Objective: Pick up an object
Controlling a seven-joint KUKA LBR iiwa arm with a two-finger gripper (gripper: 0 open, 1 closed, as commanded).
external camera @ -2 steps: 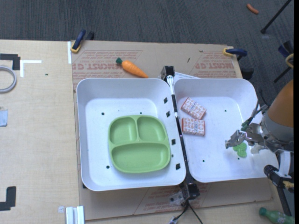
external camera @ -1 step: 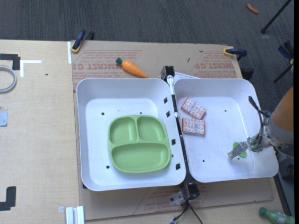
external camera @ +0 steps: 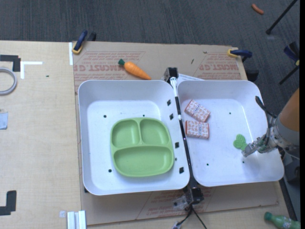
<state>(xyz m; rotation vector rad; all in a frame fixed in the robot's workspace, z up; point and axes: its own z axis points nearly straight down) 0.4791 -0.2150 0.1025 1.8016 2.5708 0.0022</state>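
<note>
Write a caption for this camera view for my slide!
End effector beside a small green toy in the right bin; green divided plate in the left bin.

High slanted view over both bins

Green plate, orange carrot, white bins.

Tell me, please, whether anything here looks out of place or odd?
Yes: a toy carrot lies on the cardboard behind the left bin, outside both bins. A small orange item sits on the dark floor at top right, and a green bottle lies on its side at bottom right.
</note>
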